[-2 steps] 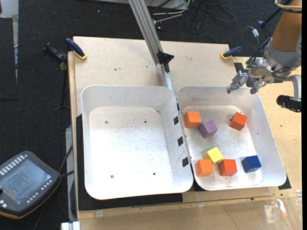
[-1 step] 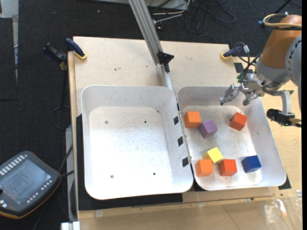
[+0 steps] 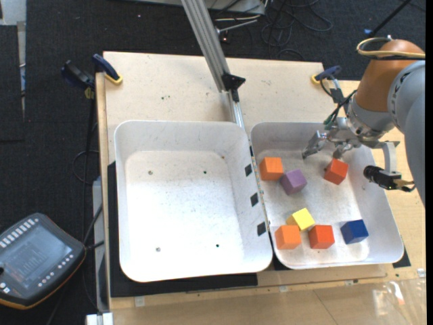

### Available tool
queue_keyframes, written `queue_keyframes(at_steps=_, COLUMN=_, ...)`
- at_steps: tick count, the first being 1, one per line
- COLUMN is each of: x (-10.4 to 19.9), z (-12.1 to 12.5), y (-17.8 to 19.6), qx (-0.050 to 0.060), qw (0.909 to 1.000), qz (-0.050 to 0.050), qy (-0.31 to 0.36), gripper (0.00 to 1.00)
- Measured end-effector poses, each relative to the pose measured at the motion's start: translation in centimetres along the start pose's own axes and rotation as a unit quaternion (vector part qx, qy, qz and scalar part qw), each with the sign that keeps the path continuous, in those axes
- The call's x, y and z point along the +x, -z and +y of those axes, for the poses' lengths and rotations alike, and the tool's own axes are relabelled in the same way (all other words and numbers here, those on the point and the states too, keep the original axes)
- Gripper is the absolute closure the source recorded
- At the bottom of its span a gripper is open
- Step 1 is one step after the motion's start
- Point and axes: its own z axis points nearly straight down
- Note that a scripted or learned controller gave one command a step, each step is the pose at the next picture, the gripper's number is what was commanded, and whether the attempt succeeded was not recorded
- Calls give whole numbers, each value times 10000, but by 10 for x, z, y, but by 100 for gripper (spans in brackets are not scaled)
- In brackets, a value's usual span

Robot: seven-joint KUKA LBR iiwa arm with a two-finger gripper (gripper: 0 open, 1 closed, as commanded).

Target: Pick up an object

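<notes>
The red cube (image 3: pixel 335 172) nearest the claw lay in the right bin (image 3: pixel 379 212), toward its far right part, tilted on the white floor. The claw (image 3: pixel 323 153) hung just above and to the left of it, its two thin fingers (image 3: pixel 310 147) spread apart with nothing between them (the cube sat just beside the right-hand finger, not within the gap). The other blocks lay farther off: an orange cube (image 3: pixel 272 168) and a purple cube (image 3: pixel 293 181) close together near the bin's middle, then a yellow cube (image 3: pixel 302 219), a second orange cube (image 3: pixel 287 236), a second red cube (image 3: pixel 321 236) and a blue cube (image 3: pixel 354 231) along the near side. The left bin (image 3: pixel 135 141) stood alongside.
</notes>
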Motion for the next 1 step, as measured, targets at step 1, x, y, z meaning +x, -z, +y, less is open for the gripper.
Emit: queue_keyframes(at_steps=1, x=0, z=2, y=15, qx=-40, qw=10000, qz=-14, qy=4, gripper=100)
